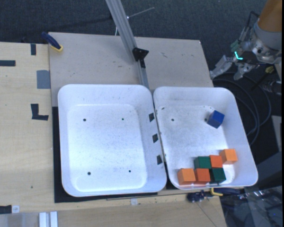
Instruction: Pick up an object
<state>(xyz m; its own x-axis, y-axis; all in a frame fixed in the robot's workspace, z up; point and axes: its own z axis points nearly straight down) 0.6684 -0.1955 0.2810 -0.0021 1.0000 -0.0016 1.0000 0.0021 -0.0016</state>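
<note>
the jaws hang off past the counter's far right corner, well clear of both bins, and i can't tell how they stand. a blue cube sits alone in the right bin; orange and green cubes huddle at its near edge.

Two white bins speckled with dark flecks. One blue block, orange blocks and green blocks inside

Blue cube — right bin, tilted
</note>
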